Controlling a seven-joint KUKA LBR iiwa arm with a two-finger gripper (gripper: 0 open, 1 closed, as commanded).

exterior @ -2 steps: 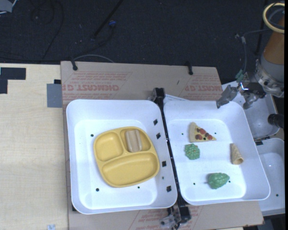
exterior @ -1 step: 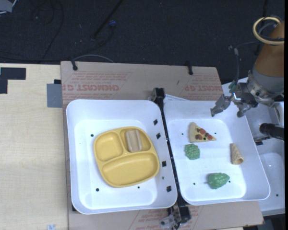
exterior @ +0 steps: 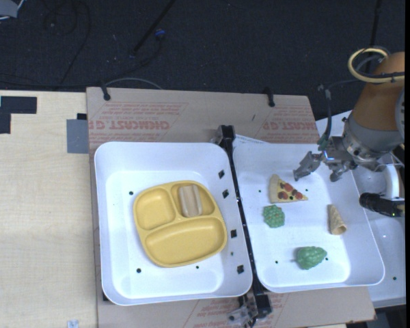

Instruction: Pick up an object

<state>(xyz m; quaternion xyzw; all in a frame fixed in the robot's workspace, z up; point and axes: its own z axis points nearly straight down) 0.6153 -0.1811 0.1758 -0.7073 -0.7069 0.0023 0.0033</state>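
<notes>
You are looking at one readable marking — red print on the cardboard sheet [exterior: 191,118] lying under the two bins, and it is running upside down toward you. Along the far edge it is reading roughly "CHEMCAST GP", repeated twice — the smaller lettering is staying too blurred to read.

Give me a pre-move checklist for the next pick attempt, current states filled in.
1. Tool free of any object: ok, fingers spread with nothing between them.
2. Targets present in right bin: ok, pizza slice, small green piece, cone, larger green piece.
3. Nearest target: ok, pizza slice lies just below-left of the tool.
4. Pieces spaced apart: ok, none touch.
5. Tool height above the bin floor: cannot tell from this slant.
6. Yellow tray out of the way: ok, in left bin.
</notes>
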